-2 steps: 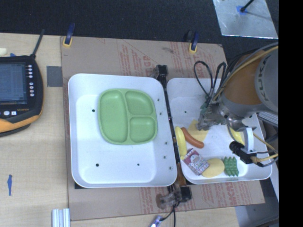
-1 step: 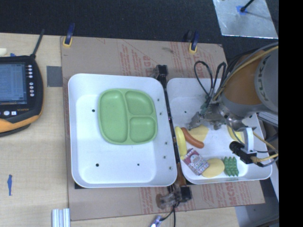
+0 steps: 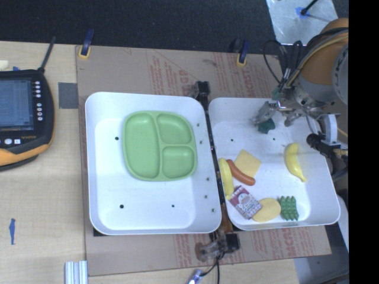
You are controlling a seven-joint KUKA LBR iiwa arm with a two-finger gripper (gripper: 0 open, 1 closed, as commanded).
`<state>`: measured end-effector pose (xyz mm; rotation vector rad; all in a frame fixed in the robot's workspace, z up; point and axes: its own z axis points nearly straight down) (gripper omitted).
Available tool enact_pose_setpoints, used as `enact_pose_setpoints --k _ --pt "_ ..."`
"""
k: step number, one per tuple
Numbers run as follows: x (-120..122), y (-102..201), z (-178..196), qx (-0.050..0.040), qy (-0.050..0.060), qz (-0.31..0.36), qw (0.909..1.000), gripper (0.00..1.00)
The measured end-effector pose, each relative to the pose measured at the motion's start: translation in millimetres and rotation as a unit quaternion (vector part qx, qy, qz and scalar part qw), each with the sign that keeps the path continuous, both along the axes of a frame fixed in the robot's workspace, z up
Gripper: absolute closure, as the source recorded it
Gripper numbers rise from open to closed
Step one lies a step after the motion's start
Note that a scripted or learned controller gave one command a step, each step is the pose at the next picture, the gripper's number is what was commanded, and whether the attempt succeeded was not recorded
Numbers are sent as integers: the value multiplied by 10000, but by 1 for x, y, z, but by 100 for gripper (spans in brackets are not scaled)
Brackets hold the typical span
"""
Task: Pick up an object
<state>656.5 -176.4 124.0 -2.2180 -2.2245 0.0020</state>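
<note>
Fingers (image 3: 267,112) of the grey two-finger gripper (image 3: 276,114) are seen spread, lowered into the far part of the right shallow white bin (image 3: 331,185). A small dark green object (image 3: 266,124) is found just beside the left fingertip, seemingly touching it, not gripped between them. Nearer lie a yellow banana (image 3: 294,161), a yellow cheese wedge (image 3: 247,162) and a red sausage (image 3: 241,172). A green divided plastic plate (image 3: 159,145) is held by the left white bin (image 3: 98,158).
</note>
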Motion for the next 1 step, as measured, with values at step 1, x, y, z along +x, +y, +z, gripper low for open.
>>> enact_pose_setpoints --k 1 --pt "-20 -36 48 -1 -3 -3 10000 0"
